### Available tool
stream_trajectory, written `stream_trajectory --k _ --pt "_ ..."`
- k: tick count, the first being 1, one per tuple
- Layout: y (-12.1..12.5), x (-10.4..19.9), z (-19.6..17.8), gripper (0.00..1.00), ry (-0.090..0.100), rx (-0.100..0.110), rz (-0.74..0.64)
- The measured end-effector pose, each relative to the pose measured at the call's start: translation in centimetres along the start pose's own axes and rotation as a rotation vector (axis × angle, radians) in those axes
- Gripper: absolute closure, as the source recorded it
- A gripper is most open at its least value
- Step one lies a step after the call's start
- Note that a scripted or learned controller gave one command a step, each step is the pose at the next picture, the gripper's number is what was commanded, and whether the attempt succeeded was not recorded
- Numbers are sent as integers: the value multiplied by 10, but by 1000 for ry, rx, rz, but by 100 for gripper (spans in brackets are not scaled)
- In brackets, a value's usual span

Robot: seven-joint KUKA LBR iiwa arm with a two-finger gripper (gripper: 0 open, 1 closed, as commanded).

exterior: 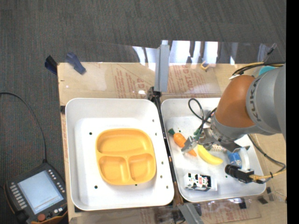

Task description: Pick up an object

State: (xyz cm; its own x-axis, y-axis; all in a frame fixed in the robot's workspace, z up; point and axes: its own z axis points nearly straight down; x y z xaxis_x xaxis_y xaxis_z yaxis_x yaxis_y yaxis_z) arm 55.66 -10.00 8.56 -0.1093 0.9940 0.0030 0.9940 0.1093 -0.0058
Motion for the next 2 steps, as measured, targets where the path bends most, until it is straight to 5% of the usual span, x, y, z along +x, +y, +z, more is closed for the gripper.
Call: stream_trajectory --k 1,2 --pt "-1 -2 -9 100 2 2 9" --pt "-2 32 -129 100 -2 -2 -19"
